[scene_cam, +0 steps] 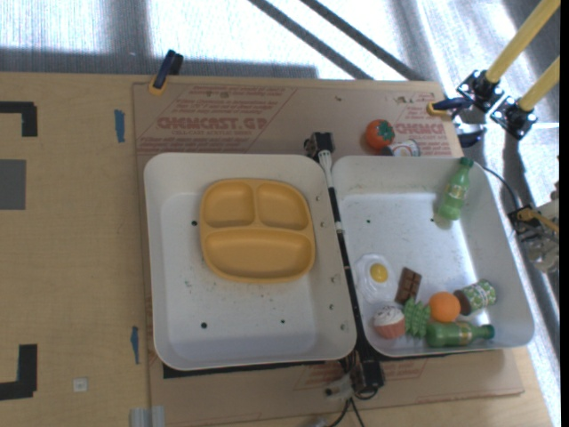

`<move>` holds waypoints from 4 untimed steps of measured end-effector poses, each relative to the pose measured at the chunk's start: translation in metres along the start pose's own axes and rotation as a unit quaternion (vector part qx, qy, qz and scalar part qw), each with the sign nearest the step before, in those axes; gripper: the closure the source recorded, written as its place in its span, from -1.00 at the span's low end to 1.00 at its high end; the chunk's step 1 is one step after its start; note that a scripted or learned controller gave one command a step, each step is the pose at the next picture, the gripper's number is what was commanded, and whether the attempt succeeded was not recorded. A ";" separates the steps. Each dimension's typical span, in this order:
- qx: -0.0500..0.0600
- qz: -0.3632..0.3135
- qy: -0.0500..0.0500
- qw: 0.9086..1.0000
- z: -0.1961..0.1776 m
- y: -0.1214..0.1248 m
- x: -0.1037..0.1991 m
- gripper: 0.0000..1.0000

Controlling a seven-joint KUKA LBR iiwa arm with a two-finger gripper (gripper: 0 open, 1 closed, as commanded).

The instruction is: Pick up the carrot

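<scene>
The carrot (443, 307) lies near the front right corner of the right bin (400, 212). It appears as a short orange body with a green leafy tuft pointing left. It is crowded in: a dark green bottle (458, 333) lies just in front of it, a small green jar (478, 295) touches its right side, and a pink cupcake (388, 323) sits to the left of the tuft.
A fried egg (377, 272) and a chocolate bar (407, 285) lie left of the carrot. A light green bottle (453, 189) rests by the right bin's far right wall. The left bin (178, 310) holds a yellow divided plate (258, 228). A tomato (380, 135) sits on the cardboard behind the bins.
</scene>
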State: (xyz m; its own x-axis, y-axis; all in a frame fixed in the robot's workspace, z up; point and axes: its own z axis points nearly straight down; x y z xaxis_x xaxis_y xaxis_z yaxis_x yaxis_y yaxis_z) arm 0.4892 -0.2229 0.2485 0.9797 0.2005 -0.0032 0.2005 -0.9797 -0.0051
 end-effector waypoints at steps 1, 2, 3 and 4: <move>0.000 -0.001 0.000 1.000 -0.010 0.000 0.001 1.00; 0.000 -0.002 0.001 1.000 -0.021 0.000 0.001 1.00; -0.001 0.001 0.000 1.000 -0.008 -0.002 -0.010 1.00; -0.001 -0.005 0.000 1.000 0.042 0.003 0.013 1.00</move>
State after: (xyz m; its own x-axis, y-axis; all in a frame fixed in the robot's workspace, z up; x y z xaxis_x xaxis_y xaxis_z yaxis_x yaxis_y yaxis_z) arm 0.5021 -0.2231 0.2064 0.9778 0.2096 -0.0027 0.2096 -0.9778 -0.0039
